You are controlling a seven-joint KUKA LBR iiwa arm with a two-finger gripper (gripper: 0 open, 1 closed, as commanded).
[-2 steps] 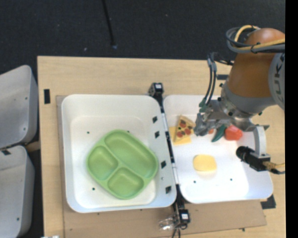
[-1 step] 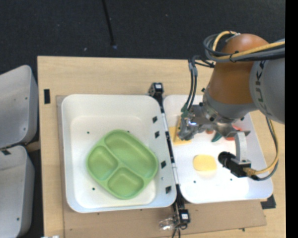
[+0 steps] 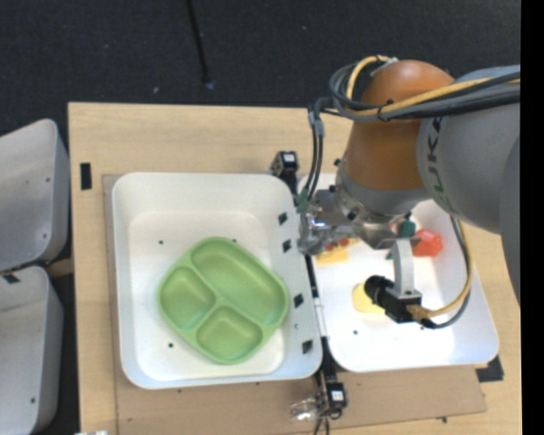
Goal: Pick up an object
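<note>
A green three-compartment plate (image 3: pixel 222 299) lies in the left bin (image 3: pixel 136 207). The right bin (image 3: pixel 453 333) holds small objects: a yellow piece (image 3: pixel 334 255) near its left wall, a round yellow piece (image 3: pixel 364 301) at its middle, and a red-orange piece (image 3: pixel 428 243) toward the right. My gripper (image 3: pixel 325 232) hangs low over the right bin's left side, beside the first yellow piece. The orange wrist band and grey arm hide the back of that bin.
A divider with black clips (image 3: pixel 301 270) runs between the two bins. Black cables (image 3: pixel 435 306) and a black fitting (image 3: pixel 390 299) hang from the arm over the right bin's middle. The wooden bench (image 3: pixel 190 134) borders both bins.
</note>
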